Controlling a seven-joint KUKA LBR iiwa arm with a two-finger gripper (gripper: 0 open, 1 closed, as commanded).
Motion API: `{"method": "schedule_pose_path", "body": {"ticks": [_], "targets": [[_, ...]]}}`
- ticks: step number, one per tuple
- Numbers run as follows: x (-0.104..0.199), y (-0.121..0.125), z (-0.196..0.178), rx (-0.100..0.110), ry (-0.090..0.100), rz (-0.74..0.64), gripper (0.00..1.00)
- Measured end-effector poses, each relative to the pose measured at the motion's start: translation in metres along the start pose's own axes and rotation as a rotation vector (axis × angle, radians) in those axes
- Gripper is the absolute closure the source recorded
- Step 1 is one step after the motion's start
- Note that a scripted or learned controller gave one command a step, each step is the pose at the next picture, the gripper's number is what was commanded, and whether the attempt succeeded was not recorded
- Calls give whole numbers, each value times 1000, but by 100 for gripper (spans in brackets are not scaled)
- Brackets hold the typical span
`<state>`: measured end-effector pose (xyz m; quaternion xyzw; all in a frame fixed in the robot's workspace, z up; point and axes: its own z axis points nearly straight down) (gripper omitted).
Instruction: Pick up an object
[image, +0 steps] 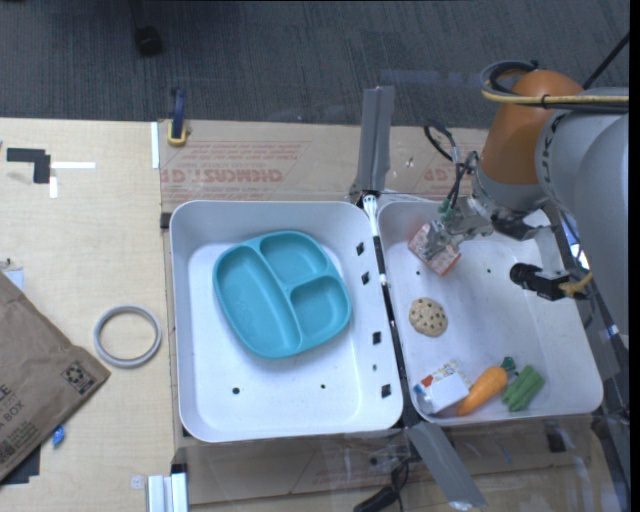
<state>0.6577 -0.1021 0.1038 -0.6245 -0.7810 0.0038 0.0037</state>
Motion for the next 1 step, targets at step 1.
{"method": "schedule_pose_path", "body": {"ticks": [1], "targets": [[70,16,-111,-11,-2,44,100]]}}
